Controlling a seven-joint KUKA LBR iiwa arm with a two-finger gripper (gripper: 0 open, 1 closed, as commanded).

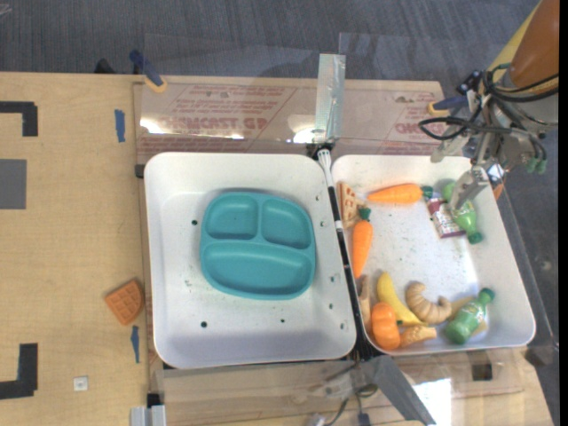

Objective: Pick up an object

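The step in hand appears to be the approach to a grasp. The claw (468,192) is lowered into the right bin (515,264) near its 1 o'clock corner, directly over a green bottle (468,220) that lies beside a small dark red packet (444,217). How far the claw is open cannot be told at this size, and nothing is clearly seen held in it.

No single target is named. Candidates all lie in the right bin:
- one carrot (395,194) at 11 o'clock, lying crosswise;
- a second carrot (361,245) along the 9 o'clock wall, lying lengthwise;
- a banana (393,296) and a tan curved piece (429,304) toward 6 o'clock;
- a small orange pumpkin (384,324) at 7 o'clock;
- a second green bottle (469,319) at 5 o'clock.

The left bin (169,238) carries a teal divided plate (257,245). An orange waffle-patterned piece (124,301) lies on the tabletop (62,238), outside the bins at 9 o'clock.

The next move probably calls for a closure around the bottle under the claw, then a straight lift clear of the bin wall. The packet touching the bottle could be caught as well.

The arm enters from 2 o'clock. Its orange band (539,47) sits high at the frame corner, the wrist points steeply down, and loose cables (453,118) hang beside it.
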